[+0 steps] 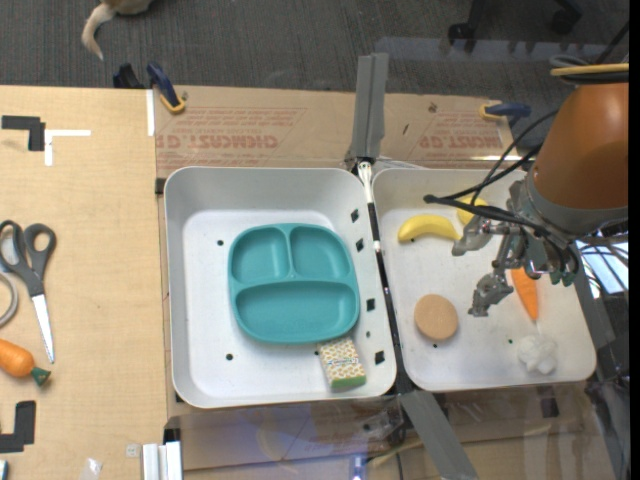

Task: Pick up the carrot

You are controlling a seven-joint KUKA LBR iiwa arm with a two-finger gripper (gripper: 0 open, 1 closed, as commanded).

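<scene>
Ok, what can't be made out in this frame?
- End effector: open or shut unclear; cables and dark linkage clutter it.
- Carrot: upper end hidden behind the end effector, so contact is unclear.
- White lump: too small to identify.
- Second carrot: cut by the left edge.

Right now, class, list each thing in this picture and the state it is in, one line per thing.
Carrot: lying in the right bin, beside the pincer.
Pincer: low over the right bin.
Banana: lying in the right bin.
Round biscuit: flat in the right bin.
Teal plate: lying in the left bin.
Sponge: at the plate's near edge.
Scissors: shut, on the bench.
</scene>
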